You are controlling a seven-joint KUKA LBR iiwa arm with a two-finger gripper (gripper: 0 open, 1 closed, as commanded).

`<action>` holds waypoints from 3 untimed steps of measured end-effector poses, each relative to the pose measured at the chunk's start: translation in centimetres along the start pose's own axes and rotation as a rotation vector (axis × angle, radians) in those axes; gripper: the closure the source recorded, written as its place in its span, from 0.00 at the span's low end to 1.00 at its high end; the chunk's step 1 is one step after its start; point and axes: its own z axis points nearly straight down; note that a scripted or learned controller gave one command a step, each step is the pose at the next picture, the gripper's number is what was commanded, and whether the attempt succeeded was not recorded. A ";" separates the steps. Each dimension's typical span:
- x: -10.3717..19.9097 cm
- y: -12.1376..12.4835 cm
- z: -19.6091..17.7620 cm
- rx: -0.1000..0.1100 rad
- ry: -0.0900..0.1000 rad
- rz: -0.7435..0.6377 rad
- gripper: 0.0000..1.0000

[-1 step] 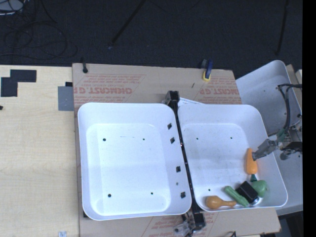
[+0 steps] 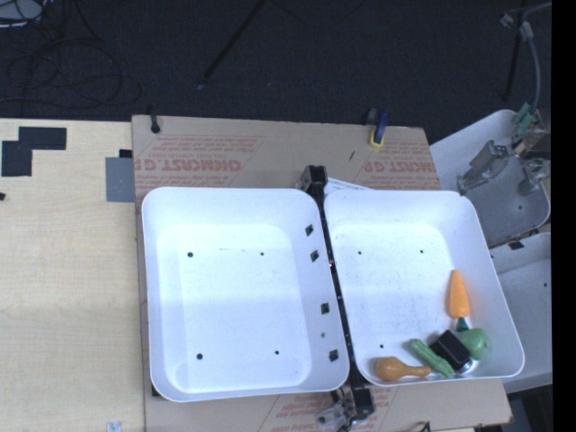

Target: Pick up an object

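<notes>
Red print runs across the cardboard point(image 2: 270, 154) behind the right bin point(image 2: 396, 241); it stands upside down, and the clearest word seems to be "CHEMCAST", with a shorter piece of the same print further right. More red letters show on the cardboard at the near edge of the right bin, too cut off to read.

The right bin holds all the objects, gathered in its near right corner. An orange piece point(image 2: 458, 295), shaped like a carrot, lies by the right wall of this bin. Just nearer than it are a black block point(image 2: 450, 349), a long green piece point(image 2: 430, 355) touching the block, and a round green piece point(image 2: 474, 340) on the block's other side. A tan gourd point(image 2: 400, 368) lies at the near wall of the right bin, just beside the long green piece. The left bin point(image 2: 234, 286) stands against the right bin's left wall, with a black strip point(image 2: 328, 268) between the two.

A blue and yellow clamp point(image 2: 378, 130) grips the cardboard behind the right bin. Left of both bins lies a pale wooden bench point(image 2: 63, 286) with black and grey patches point(image 2: 40, 144). Behind the right bin the floor point(image 2: 270, 34) is dark, with cables. Right of the right bin are grey metal parts of the arm point(image 2: 504, 165); whether the gripper is spread or pressed together I cannot tell, and nothing lifts the objects from the bin floor
</notes>
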 end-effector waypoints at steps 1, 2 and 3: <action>-4.2 -5.1 -0.3 0.020 0.001 0.014 0.00; 0.4 5.0 -2.9 0.015 0.001 0.004 0.00; -1.1 12.3 -8.2 0.013 -0.002 0.007 0.00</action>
